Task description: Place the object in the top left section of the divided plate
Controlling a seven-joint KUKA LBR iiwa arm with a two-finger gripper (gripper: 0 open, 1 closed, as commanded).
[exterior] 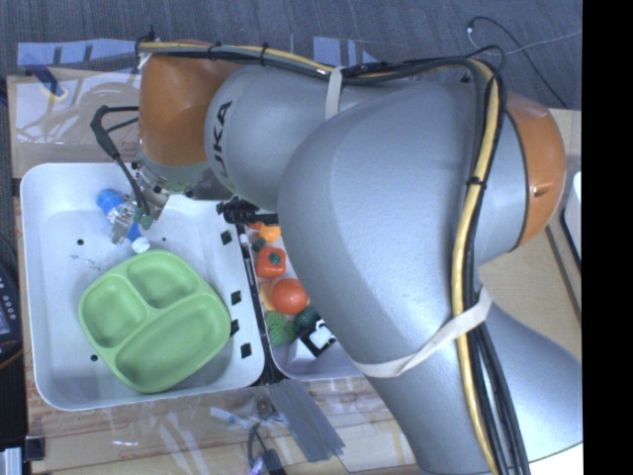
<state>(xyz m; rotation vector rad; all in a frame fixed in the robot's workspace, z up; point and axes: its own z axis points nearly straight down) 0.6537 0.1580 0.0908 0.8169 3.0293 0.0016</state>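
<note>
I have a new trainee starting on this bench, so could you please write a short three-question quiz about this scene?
1. True or false: the green divided plate lies in the left white bin.
2. Where is the gripper? A) above the left bin, beyond the plate's far edge; B) inside the right white bin; C) resting on the plate.
3. Fill in: the plate has ___ sections, and none holds an object.

Key
1. True.
2. A; a small blue object sits right at it, though a grasp cannot be confirmed.
3. Three. The toy tomatoes lie in the right bin.
</note>
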